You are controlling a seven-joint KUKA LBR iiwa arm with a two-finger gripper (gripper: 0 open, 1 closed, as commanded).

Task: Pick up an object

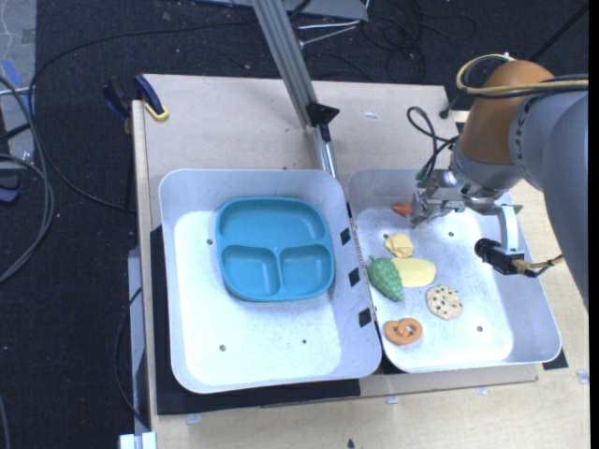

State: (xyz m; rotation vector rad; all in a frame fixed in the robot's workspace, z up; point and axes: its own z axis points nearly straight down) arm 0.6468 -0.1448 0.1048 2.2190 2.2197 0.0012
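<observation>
1. Gripper (423, 210) sits low over the far-left part of the right bin (524, 330), about 12 o'clock from the cluster of toy foods. I cannot tell how it is set from this slant; the wrist body covers it.

2. A small orange-red piece (401, 210) lies just beside the gripper at its 9 o'clock, near the bin's back wall. It looks like the nearest candidate, but I cannot tell whether there is contact. Nothing is visibly held.

3. Moving outward, at 6 to 7 o'clock of the gripper: a small pale yellow lump (400, 244), then a larger yellow piece (415, 271) touching a green item (385, 279) on its left. Those two crowd each other, so I judge them poor first picks.

4. Further toward 6 o'clock: a chocolate-chip cookie (444, 301) and an orange pretzel-like ring (403, 331), each lying apart with bare floor around. These look like easier targets.

5. To do the step well, I would centre over one isolated item, descend straight, and check the piece lifts before retreating. Near the back wall, I judge the risk is pushing the orange-red piece against the wall.

6. Left bin (187, 344) holds a blue divided tray (276, 249), well apart at 9 o'clock.
</observation>
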